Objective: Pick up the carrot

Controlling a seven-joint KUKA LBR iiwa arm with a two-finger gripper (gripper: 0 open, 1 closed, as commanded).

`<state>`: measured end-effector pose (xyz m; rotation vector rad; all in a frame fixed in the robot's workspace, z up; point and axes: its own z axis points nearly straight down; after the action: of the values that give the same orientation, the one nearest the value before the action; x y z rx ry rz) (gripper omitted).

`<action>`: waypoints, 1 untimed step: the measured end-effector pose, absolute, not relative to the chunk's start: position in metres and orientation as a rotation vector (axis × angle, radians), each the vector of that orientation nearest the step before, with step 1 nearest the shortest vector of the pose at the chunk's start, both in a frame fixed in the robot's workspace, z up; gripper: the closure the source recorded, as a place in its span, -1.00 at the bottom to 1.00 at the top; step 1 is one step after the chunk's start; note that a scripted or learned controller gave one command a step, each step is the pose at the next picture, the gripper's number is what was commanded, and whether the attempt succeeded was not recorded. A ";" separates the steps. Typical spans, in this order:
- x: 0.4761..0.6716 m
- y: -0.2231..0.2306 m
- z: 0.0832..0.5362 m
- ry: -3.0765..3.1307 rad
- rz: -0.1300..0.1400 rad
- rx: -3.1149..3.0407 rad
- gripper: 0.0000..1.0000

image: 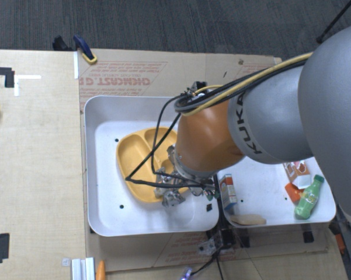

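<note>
We see the metal two-finger gripper [173,196] low over the yellow plastic divided tray [134,162] in the left white bin [99,174]; its grip we can't tell.

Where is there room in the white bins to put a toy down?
Left bin: bare floor along its left wall, beside the yellow plate, and in the front corner. The arm crowds its right side. Right bin: a bare patch between the small box and the green bottle.

One fixed camera above the bench [35,174], looking down aslant; both white bins [99,174] framed, arm [315,98] close
</note>
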<state>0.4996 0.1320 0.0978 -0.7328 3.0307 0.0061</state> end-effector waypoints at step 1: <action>0.494 0.127 0.098 2.970 -0.004 -0.937 1.00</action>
<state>0.4942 0.1274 0.0980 -0.9371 2.9702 -0.0043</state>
